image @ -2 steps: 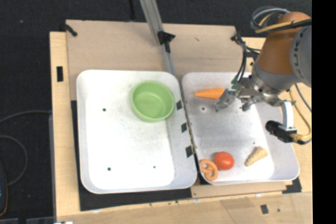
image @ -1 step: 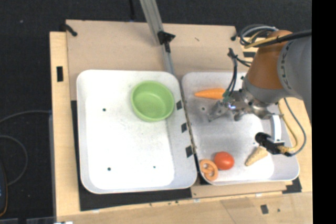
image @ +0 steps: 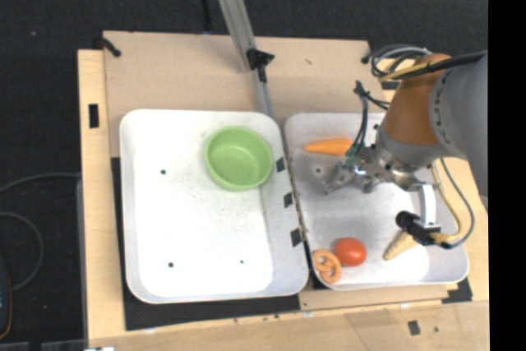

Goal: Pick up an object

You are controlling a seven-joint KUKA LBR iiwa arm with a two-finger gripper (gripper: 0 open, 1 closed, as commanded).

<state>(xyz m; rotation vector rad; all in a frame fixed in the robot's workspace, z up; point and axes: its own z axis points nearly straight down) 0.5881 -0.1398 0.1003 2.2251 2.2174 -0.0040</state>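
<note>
In the right bin [image: 362, 214] lie an orange carrot [image: 329, 147] near its far edge, a red tomato [image: 351, 251] and a pretzel-like orange ring [image: 326, 265] at the near edge, and a tan cone-shaped piece [image: 399, 246] to the right. A green bowl [image: 238, 159] sits in the left bin [image: 164, 210]. My gripper [image: 345, 177] hangs low over the middle of the right bin, just in front of the carrot, pointing left. I see nothing between its fingers.
A grey metal pole [image: 234, 8] slants from the top of the view down to the bench between the bins. Cables [image: 394, 62] loop above the arm's wrist. Black clips [image: 292, 210] mark the seam between the two bins.
</note>
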